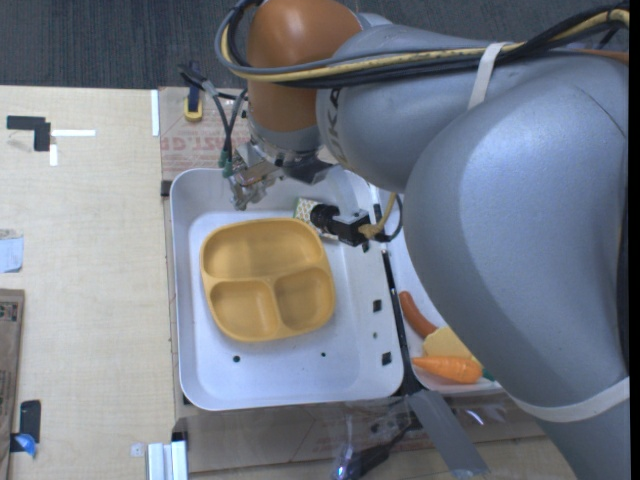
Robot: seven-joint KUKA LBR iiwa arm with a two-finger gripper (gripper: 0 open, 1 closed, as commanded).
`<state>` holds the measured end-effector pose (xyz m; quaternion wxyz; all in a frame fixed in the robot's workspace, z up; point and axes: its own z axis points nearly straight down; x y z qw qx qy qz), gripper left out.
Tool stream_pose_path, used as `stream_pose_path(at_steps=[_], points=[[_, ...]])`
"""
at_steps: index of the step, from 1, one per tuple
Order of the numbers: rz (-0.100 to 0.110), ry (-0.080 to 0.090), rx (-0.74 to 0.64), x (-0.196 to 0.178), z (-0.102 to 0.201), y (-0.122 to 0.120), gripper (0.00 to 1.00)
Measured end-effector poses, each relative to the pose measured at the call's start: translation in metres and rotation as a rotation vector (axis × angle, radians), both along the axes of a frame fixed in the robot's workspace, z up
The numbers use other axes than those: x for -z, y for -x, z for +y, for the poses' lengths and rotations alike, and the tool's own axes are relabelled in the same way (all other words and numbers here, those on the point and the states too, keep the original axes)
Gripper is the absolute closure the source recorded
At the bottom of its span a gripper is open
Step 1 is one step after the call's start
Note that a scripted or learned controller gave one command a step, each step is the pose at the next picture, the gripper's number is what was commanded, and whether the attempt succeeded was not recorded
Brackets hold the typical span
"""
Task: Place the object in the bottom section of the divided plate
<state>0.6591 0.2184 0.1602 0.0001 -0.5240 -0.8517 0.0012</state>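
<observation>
Nearest the lens and largest by far: grey arm (520, 218), bulking over the right side, capped by its orange band (295, 53) with dark cables looped across. Beneath it, pale wooden bench (80, 268), with a few small dark marks near its left edge.

Next in size, left white bin (280, 373), shallow and round-cornered, resting on the bench's right half. Inside it, divided plate (268, 278): mustard-yellow, matte, a rounded square with a raised rim, turned slightly askew to the bin's walls. Three sections, one wide across the far side and two smaller side by side along the near side. Lies flat on the bin floor, closer to the bin's left wall and far edge than to its near edge, touching neither wall.

Mostly hidden under the arm, right bin (404, 273). Along its left edge, an orange carrot (447, 370) at the near corner, a yellow wedge (448, 343) just beside it, then a red-orange sausage shape (416, 313) slanting farther on.

Hanging over the left bin's far-left corner, gripper (243, 190), just past the plate's far rim and apart from it. Impossible to tell from this angle whether wide or narrow.

Smallest: a pale speckled scrap (305, 209) on the bin floor by the plate's far-right corner, too small to identify.
</observation>
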Motion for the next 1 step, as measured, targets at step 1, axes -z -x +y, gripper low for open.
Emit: stream_pose_path(at_steps=[1], points=[[0.000, 0.000, 0.000, -0.0001, -0.0003, -0.0001, 0.00]])
